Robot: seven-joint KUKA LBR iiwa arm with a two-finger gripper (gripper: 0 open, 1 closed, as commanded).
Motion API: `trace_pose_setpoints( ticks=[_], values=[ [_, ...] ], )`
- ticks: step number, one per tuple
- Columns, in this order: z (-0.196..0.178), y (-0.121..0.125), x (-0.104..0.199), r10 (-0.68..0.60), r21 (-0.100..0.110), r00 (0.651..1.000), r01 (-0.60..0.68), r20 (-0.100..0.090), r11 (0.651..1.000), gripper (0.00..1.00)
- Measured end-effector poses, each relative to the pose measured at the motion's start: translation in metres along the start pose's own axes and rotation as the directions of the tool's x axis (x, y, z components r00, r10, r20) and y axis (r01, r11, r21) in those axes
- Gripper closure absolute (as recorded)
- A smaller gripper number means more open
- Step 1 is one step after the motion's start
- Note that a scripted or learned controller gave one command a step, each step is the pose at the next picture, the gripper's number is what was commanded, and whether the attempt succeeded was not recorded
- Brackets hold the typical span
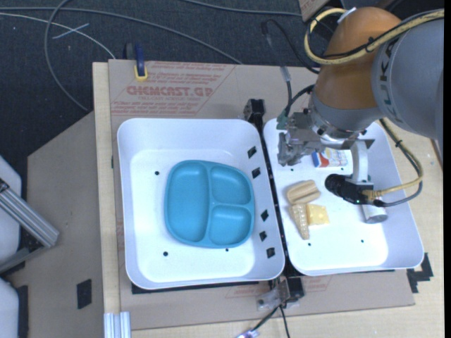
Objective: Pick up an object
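My gripper hangs over the back left part of the right bin, close to the wall between the two bins. Just in front of it lies a tan bread-shaped piece, apart from the gripper. A pale yellow ridged piece rests against a yellow wedge a little nearer the front. A small white item with red and blue marks lies to the gripper's right, partly hidden under the wrist. Nothing shows in the gripper's grasp.
The left bin holds a blue divided plate at its middle. The grey arm with its orange band covers the back of the right bin. Cardboard lies behind the bins, with cables on the dark floor.
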State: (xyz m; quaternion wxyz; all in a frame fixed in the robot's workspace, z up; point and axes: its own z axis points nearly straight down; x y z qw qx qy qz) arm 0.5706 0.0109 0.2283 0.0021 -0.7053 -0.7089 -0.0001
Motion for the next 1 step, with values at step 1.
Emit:
trace_pose_setpoints(
  ticks=[1],
  values=[
    [-0.0071,-0.0171,0.0583,-0.001,0.0,1.0,0.001,0.0,1.0,1.0]
  ],
)
